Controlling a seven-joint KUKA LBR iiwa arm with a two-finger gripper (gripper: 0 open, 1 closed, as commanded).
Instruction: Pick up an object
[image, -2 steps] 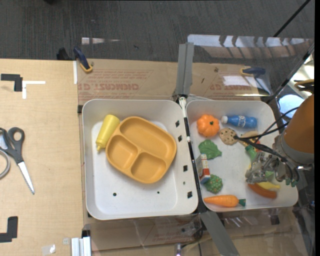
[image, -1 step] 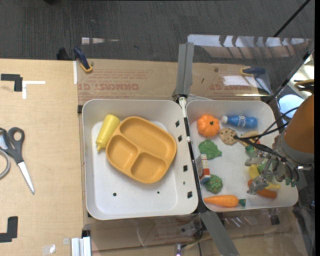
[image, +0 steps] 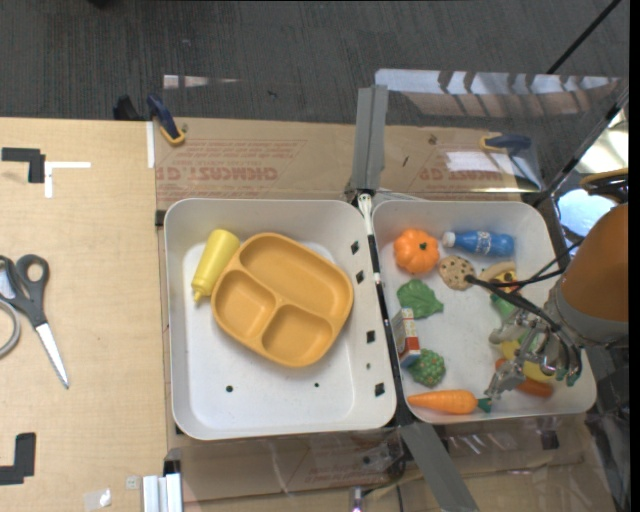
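The right bin (image: 470, 212) holds several toy foods: an orange pumpkin (image: 417, 251), a blue bottle (image: 482, 242), a cookie (image: 456, 271), a green leaf (image: 420, 299), a small carton (image: 407, 335), a broccoli piece (image: 430, 367) and a carrot (image: 443, 402). My gripper (image: 522, 362) hangs low over the bin's right front corner, right of the carrot's green tip. A yellow and orange item (image: 537, 384) lies partly hidden beneath it. I see nothing lifted off the bin floor.
In the left bin (image: 190, 400) lie a yellow divided tray (image: 280, 298) and a yellow bottle (image: 213, 262). Scissors (image: 38, 315) rest on the bench at far left. The arm's orange band (image: 605, 275) looms over the right bin's right wall.
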